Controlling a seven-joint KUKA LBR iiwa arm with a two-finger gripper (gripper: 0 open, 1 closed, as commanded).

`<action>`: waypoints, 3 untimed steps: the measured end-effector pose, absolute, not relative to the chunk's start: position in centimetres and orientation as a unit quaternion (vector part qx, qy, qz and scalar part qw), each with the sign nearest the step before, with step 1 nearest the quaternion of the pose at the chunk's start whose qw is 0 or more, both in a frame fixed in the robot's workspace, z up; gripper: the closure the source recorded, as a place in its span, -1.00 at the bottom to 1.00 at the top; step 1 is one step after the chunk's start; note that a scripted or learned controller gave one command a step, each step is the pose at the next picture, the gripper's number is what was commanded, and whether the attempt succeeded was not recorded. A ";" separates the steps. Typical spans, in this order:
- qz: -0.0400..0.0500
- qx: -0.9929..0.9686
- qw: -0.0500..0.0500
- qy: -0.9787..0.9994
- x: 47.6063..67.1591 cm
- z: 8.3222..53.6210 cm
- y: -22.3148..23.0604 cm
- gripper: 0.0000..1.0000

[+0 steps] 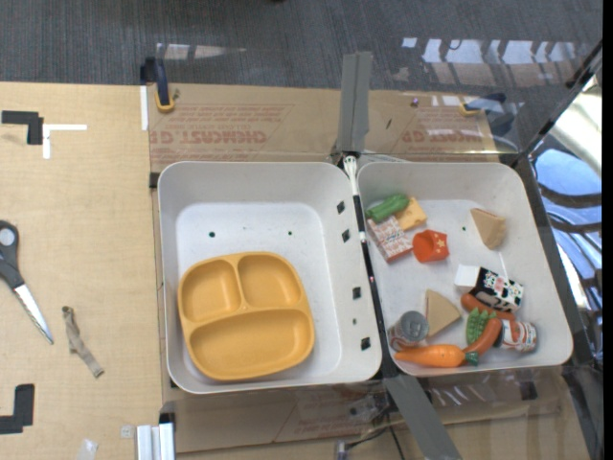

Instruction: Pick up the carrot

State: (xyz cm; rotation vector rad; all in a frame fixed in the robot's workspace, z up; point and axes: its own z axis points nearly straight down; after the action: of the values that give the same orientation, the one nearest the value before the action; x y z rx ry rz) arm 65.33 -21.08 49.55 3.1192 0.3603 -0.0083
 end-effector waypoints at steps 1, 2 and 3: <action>-0.003 0.945 -0.001 0.328 62.8 41.9 -22.2 1.00; -0.002 0.871 -0.001 0.491 56.6 35.1 -20.6 1.00; -0.001 0.777 0.000 0.630 56.8 33.7 -19.8 1.00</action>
State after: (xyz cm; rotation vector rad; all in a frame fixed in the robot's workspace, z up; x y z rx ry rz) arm 56.77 -19.82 33.72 2.4405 1.9777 -0.0018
